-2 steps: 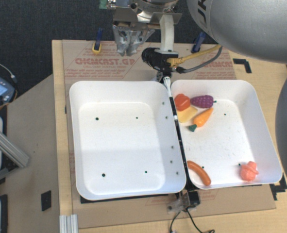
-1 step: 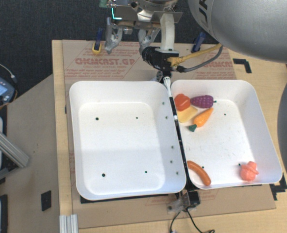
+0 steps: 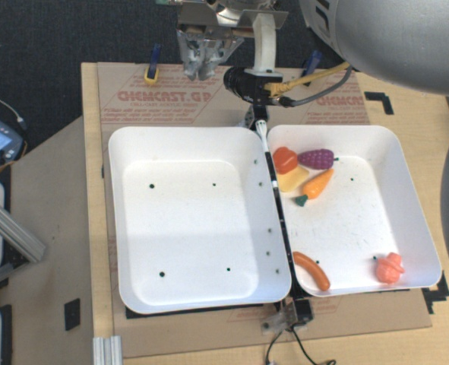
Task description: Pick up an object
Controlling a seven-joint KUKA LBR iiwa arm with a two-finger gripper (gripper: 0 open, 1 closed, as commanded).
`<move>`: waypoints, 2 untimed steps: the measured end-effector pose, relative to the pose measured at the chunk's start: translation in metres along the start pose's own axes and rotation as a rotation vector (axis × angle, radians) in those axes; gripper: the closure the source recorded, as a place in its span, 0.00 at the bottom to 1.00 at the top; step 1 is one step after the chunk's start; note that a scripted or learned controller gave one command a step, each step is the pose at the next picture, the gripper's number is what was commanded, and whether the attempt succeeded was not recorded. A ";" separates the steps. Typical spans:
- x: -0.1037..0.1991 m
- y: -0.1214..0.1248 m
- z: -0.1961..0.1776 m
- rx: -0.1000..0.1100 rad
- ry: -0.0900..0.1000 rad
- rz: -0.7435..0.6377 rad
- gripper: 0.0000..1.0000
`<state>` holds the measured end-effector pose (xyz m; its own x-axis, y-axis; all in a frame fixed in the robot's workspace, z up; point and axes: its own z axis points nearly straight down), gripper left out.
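- End effector (image 3: pixel 201 58) sits high at the far edge of the bench, over the brown board (image 3: pixel 232 93) behind the bins, not over either bin.
- Can't tell its state from here: the fingers read as one grey blur.
- Nothing visible in it. Judging by that, the pick hasn't started: approach, descent, grasp and lift are all left.
- Left bin (image 3: pixel 133 173): bare white floor with a few dark dots.
- Right bin (image 3: pixel 406 196) has all the candidates:
  - red piece (image 3: pixel 285 159), yellow piece (image 3: pixel 292 178), purple piece (image 3: pixel 316 158) and carrot (image 3: pixel 316 185) bunched in the far-left corner, near the wall the bins share. Yellow touches red and carrot; purple is just beside red.
  - sausage (image 3: pixel 312 270) at the near edge, close to the near-left corner.
  - pink lump (image 3: pixel 389 268) near the near-right corner, well apart from the rest.
- Carrot: long axis diagonal, fat orange end toward the far-right, green tip toward the near-left.
- Sausage: long axis also diagonal, running from the shared wall toward the near edge.
- Purple piece: long axis roughly parallel to the far edge.
- My read: sausage or pink lump are the cleaner targets, standing alone. The corner cluster is tight and hugs the wall, so fingers could hit a neighbour.
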<state>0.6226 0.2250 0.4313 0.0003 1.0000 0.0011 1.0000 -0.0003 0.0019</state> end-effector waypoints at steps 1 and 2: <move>0.000 0.000 0.001 0.001 -0.001 0.000 0.00; 0.001 0.000 -0.010 -0.003 0.001 0.000 1.00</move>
<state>0.6229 0.2255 0.4418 -0.0001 1.0000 0.0020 1.0000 0.0001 0.0046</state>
